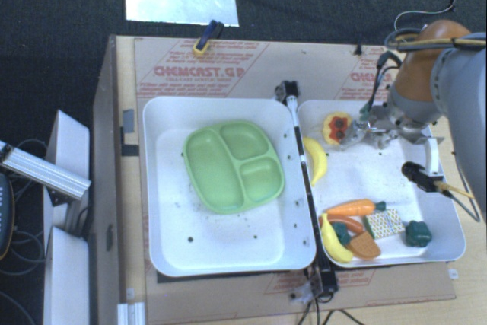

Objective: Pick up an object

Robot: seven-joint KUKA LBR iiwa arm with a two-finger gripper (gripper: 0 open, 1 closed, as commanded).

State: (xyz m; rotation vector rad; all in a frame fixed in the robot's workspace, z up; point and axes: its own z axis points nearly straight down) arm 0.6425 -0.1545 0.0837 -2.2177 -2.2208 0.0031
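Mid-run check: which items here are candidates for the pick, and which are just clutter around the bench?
Pick candidates, all in the right white bin:
yellow banana
red-and-yellow round toy
orange carrot
second yellow banana
dark green toy
pincer beside the round toy

Lying about:
green divided plastic tray in the left white bin
yellow-and-blue tool on the board

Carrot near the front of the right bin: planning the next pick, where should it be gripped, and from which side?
Grip the carrot at mid-body from straight above, fingers closing across its narrow width. It lies flat, long axis left-right, with toys crowding its near side.

Lab: robot bench (228, 61), toy-food bins (228, 259)
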